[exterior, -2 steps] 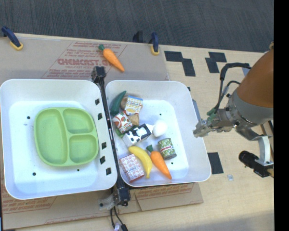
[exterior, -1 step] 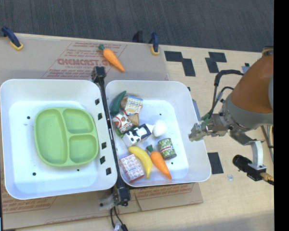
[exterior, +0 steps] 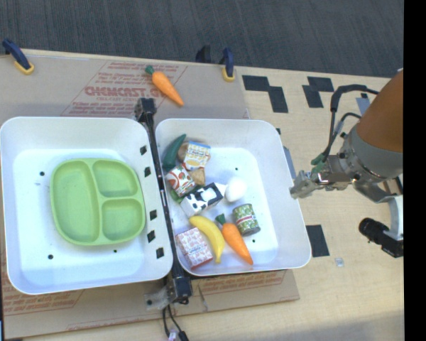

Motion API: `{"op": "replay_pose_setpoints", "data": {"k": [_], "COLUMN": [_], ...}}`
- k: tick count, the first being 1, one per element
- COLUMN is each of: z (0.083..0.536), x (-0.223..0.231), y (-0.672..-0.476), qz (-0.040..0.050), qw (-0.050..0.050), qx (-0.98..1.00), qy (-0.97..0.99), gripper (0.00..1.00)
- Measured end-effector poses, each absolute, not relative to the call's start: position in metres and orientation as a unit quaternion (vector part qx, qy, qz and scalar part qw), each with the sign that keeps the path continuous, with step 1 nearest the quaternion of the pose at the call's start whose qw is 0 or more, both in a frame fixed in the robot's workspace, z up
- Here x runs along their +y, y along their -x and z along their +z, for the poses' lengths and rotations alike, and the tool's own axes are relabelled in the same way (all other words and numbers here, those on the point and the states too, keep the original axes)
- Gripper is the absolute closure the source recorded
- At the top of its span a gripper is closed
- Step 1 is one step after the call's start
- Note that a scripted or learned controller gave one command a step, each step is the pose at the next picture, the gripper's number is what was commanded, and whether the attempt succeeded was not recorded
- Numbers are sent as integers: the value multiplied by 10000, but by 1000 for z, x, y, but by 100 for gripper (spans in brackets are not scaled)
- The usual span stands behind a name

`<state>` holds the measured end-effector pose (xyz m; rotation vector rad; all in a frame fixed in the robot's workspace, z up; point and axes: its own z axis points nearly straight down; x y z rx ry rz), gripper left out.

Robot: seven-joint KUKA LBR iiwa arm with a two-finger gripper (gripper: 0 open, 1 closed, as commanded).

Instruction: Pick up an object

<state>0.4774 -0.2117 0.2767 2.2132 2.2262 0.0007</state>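
Down at the near edge of the right bin [exterior: 287, 251], a small printed carton [exterior: 194, 247], a banana [exterior: 209, 236] and a toy carrot [exterior: 236, 241] lie packed together, touching or nearly so. Just behind them sit a green-labelled can [exterior: 246, 219], a white egg [exterior: 235, 190] and a black-and-white carton [exterior: 201, 198], with more packets crowded toward the divider.

From where I stand, the gripper [exterior: 302, 188] hangs outside that bin, just beside its right wall, carrying nothing; whether it is spread or pressed together I cannot tell.

My worry is the crowding: coming down on the banana or carrot, it could nudge a neighbour, or catch two things and drop both. The round egg looks likely to roll away. Crossing low, it might clip the bin wall.

Left of it, a green divided plate [exterior: 97, 201] sits alone in its bin [exterior: 11, 212], and another carrot [exterior: 167, 87] lies on the tabletop [exterior: 341, 297] behind.
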Motion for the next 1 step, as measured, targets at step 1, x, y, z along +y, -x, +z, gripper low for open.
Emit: {"op": "replay_pose_setpoints", "data": {"k": [1], "z": [235], "x": [-211], "y": [-477], "qz": [-7], "qw": [-10], "qx": [7092], "qy": [-7050], "gripper": [100]}}
